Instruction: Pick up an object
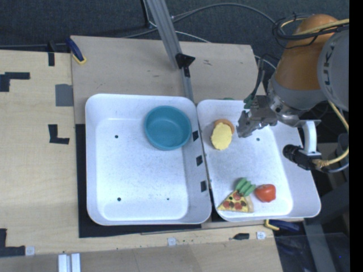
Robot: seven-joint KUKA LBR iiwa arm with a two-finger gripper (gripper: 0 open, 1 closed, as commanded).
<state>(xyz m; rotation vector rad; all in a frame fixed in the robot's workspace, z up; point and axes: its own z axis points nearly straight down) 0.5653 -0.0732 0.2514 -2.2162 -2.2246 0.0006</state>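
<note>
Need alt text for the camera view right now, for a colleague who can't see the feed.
The arm's tool hangs over the right bin, just right of a yellow toy food piece. Nearer the front of that bin lie a pizza slice, a green piece and a tomato; the left bin holds a blue bowl.

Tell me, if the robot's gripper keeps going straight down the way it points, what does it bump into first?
Probably the bare floor of the right bin. The gripper points down beside the yellow toy food, which lies just left of it. Depth is hard to judge, so it might graze that.
</note>
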